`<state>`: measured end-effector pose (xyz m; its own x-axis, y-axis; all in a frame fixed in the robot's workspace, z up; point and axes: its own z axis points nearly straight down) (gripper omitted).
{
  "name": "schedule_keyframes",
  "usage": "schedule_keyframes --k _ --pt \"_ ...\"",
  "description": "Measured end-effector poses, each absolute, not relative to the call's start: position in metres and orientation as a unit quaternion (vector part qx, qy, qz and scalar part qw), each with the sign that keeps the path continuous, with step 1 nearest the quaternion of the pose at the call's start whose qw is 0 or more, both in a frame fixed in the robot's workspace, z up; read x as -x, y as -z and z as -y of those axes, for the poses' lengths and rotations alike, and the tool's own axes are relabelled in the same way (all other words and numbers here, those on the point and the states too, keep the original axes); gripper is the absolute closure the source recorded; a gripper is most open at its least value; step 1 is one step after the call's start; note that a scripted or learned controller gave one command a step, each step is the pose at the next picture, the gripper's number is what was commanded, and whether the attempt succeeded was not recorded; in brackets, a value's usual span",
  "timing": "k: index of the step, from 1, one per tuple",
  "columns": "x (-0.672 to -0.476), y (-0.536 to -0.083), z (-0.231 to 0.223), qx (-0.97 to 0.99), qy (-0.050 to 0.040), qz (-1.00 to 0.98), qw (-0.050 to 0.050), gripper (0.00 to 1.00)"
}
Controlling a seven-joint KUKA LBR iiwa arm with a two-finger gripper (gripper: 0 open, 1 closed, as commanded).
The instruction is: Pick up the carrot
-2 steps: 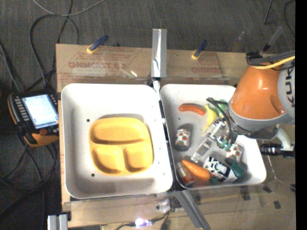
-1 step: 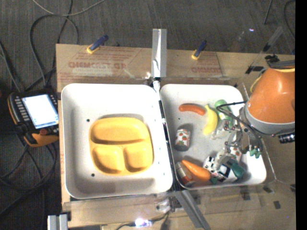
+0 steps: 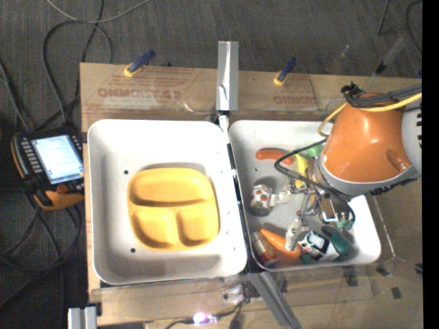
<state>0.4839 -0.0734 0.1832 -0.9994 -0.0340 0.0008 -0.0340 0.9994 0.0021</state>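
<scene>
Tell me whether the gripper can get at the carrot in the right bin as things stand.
Probably yes. The carrot lies near the front of the right bin with its top uncovered, and the gripper hangs close beside it. Small toys crowd around it, so the jaws may bump one.

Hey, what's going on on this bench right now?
A grey and orange robot arm reaches over the right bin, which holds a jumble of small items. Its end effector hangs low among them, close to the carrot lying near the bin's front edge. The picture doesn't show the carrot lifted or clamped, so the pickup isn't done. Another orange piece lies toward the back. The left bin holds a yellow divided tray.
</scene>
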Motion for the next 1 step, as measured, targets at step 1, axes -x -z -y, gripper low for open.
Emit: schedule_keyframes --k 1 --pt "-0.4885 -0.0899 0.0946 -0.098 -0.0012 0.995 -0.006 0.00"
